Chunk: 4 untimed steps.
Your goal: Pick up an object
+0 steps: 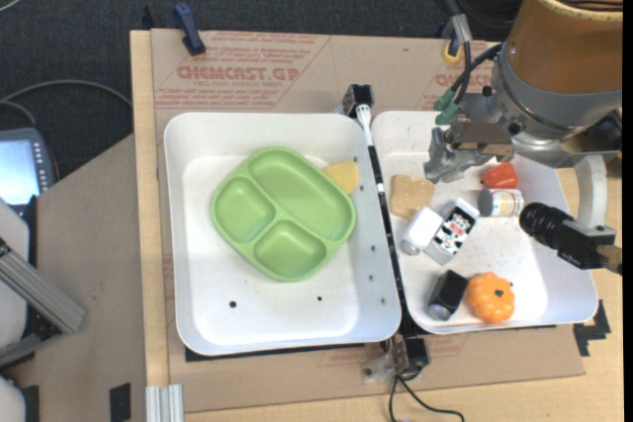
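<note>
My gripper (445, 161) hangs low over the back left part of the right bin (554, 296), just above and behind a tan flat piece (409, 195). Nothing shows held in it. In front of it lie a white block (422, 230) and a white box with a black pattern (456, 230). A red-orange item (500, 176) and a small jar (501, 203) lie just to its right. An orange pumpkin (492, 297) and a black object (447, 295) rest near the bin's front.
The left bin (198, 292) holds a green divided plate (284, 212) with a yellow piece (342, 176) at its back right edge. A black and white divider rail (374, 183) separates the bins. A black cylinder (556, 228) juts in at the right.
</note>
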Each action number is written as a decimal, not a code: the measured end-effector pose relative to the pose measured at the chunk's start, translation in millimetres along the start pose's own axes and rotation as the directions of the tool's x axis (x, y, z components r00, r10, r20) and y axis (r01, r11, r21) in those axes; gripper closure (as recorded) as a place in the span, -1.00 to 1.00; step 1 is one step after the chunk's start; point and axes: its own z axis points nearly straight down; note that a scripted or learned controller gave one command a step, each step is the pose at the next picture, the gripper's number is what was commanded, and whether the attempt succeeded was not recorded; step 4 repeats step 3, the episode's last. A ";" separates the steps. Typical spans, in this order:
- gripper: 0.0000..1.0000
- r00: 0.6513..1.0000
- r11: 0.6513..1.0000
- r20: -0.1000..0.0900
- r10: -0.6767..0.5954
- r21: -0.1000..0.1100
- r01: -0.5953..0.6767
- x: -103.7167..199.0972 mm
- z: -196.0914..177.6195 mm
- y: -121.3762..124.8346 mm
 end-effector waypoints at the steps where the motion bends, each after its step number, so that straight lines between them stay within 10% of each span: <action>1: 1.00 1.000 1.000 0.002 0.012 0.010 -0.012 -49.9 75.7 -1.6; 2: 1.00 1.000 1.000 0.001 0.006 -0.001 -0.006 -26.9 8.9 -0.2; 3: 1.00 1.000 1.000 0.000 0.003 -0.001 -0.003 57.2 -46.2 0.7; 4: 1.00 1.000 1.000 0.000 0.003 -0.001 -0.003 57.2 -46.2 0.7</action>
